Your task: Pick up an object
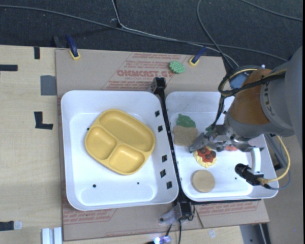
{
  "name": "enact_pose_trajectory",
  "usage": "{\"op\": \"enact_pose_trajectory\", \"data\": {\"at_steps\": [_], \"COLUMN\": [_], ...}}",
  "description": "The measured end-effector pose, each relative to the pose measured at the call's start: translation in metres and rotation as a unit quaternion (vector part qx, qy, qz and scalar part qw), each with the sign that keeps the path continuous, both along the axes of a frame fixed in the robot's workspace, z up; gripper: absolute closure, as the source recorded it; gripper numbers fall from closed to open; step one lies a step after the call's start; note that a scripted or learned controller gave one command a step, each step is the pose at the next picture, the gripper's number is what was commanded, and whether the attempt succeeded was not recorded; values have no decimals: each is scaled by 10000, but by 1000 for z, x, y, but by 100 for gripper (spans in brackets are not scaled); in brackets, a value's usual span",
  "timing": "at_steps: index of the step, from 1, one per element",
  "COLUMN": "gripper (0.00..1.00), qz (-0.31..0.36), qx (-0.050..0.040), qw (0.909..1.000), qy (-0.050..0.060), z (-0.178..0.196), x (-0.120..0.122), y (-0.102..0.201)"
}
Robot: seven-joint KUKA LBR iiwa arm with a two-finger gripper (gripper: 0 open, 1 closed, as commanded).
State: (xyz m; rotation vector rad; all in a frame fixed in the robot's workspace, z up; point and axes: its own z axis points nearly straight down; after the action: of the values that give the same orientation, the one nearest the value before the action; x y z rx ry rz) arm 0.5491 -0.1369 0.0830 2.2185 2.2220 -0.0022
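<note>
The right bin (193,101) holds several small toy foods. A green leafy piece (185,120) lies near its left wall, with a tan square piece (183,135) just below it. A red and yellow piece (207,158) sits in the middle, and a round tan disc (203,181) lies near the front wall. My gripper (207,143) hangs low over the bin, right at the top edge of the red and yellow piece and beside the tan square. The grey arm with its orange band (249,105) covers the bin's right side.
The left bin (73,136) holds a yellow divided plate (120,141). A small green dotted object (177,67) lies on the cardboard behind the bins. A black divider (165,131) runs between the bins. Cables cross the dark floor at the back.
</note>
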Motion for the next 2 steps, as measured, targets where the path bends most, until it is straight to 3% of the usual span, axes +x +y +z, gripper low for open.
{"op": "enact_pose_trajectory", "data": {"at_steps": [1,2], "gripper": [100,100], "qz": [1,-3], "qx": [-7,6], "qw": [10000,10000], "qy": [-22,-19], "z": [13,76], "x": [2,-2], "y": [-1,-2]}}
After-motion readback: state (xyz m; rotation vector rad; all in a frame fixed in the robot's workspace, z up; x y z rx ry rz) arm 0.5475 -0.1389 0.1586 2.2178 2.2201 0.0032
